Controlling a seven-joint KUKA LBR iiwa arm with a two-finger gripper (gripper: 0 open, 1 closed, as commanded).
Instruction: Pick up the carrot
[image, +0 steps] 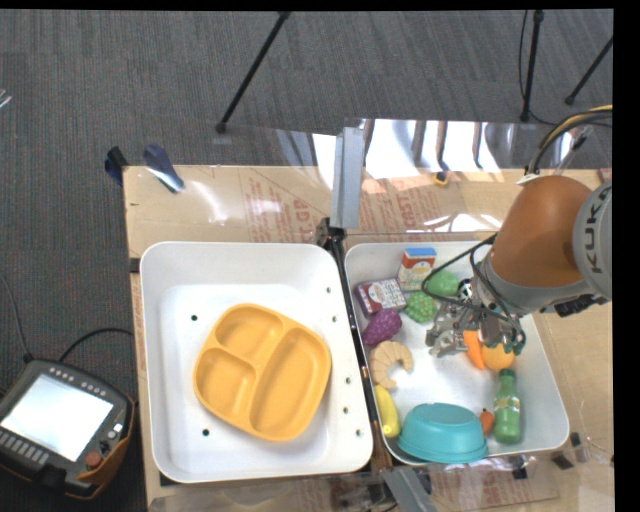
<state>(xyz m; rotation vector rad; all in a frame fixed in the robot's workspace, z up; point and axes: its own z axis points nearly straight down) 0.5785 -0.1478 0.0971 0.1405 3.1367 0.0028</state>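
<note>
We see the claw (462, 335) low in the right bin (555, 400), the carrot (478, 348) just beside it; we cannot tell its opening or grip.

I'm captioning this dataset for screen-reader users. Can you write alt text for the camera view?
A grey and orange robot arm reaches from the right into the right bin, its gripper low among toy foods beside an orange carrot. The left bin holds a yellow divided plate.
</note>
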